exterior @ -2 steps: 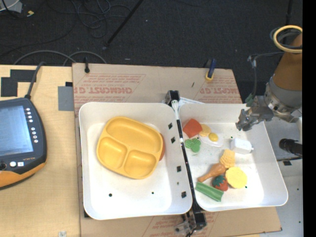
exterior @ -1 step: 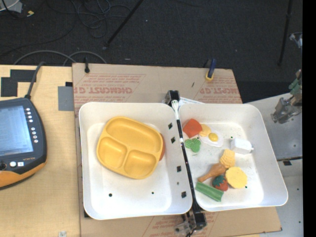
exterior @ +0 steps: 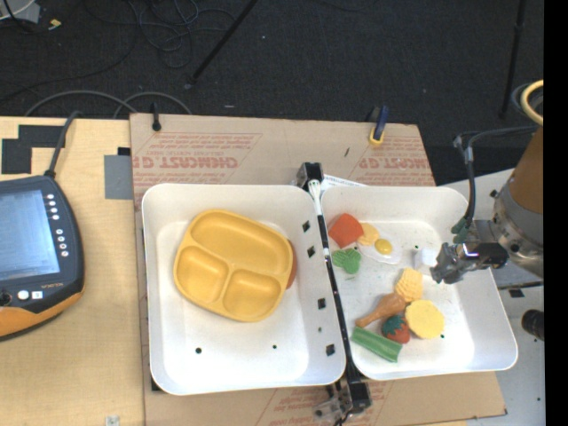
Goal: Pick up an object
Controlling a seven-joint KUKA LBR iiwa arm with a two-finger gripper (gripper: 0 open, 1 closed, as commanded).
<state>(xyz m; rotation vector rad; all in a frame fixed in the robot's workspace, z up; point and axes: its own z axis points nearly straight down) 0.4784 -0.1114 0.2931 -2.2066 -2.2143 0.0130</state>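
Note:
The right bin (exterior: 479,349) holds several toy foods. A red piece (exterior: 346,229) and a green leafy piece (exterior: 347,261) lie near the divider, with a fried egg (exterior: 382,246) beside them. Lower down are a yellow corn piece (exterior: 409,284), a brown drumstick (exterior: 382,309), a yellow round slice (exterior: 425,319), a small red and green piece (exterior: 396,329) and a long green piece (exterior: 376,344). My gripper (exterior: 446,266) hangs low over the right side of this bin, just right of the corn piece and above the yellow slice. Nothing shows in its grasp.
The left bin (exterior: 169,353) carries a yellow divided plate (exterior: 232,264). A black ridge (exterior: 325,273) separates the bins. A tablet-like pendant (exterior: 35,242) lies on the bench at far left. The arm's body (exterior: 528,211) stands past the right bin's rim.

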